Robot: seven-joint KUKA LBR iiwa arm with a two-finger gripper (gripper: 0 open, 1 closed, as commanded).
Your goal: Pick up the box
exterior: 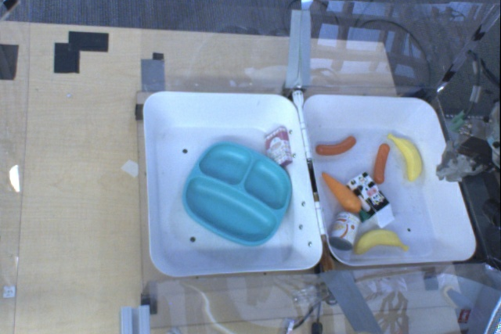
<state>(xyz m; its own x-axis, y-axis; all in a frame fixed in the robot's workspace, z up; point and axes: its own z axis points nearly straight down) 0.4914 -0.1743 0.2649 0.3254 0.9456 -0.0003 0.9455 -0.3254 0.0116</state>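
No readable text anywhere (print on the box (368, 192) and packet (279, 145) too small)

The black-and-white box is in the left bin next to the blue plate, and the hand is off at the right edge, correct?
Not quite. The camera view shows the box in the right bin, beside a carrot. The blue plate lies in the left bin. The hand is at the right edge.

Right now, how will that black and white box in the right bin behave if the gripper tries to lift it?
The box looks small and carton-like, so probably light and fairly stiff. It lies flat, so it is unlikely to roll. The carrot touches one side and a banana lies close, so they may shift or block the fingers.
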